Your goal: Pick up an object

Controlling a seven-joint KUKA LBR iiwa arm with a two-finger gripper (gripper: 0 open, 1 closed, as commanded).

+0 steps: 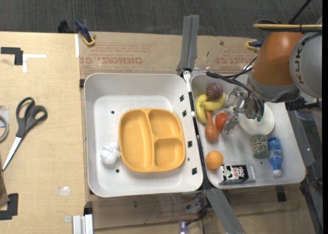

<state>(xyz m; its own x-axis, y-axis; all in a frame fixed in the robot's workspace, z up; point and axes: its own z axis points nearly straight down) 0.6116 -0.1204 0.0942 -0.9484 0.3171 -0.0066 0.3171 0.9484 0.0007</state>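
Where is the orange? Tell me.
The orange lies in the right bin, near its front-left corner, just left of the small carton and in front of the carrot.

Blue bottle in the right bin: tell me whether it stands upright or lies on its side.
On its side. The blue bottle shows its full length along the right bin's floor, beside a green can.
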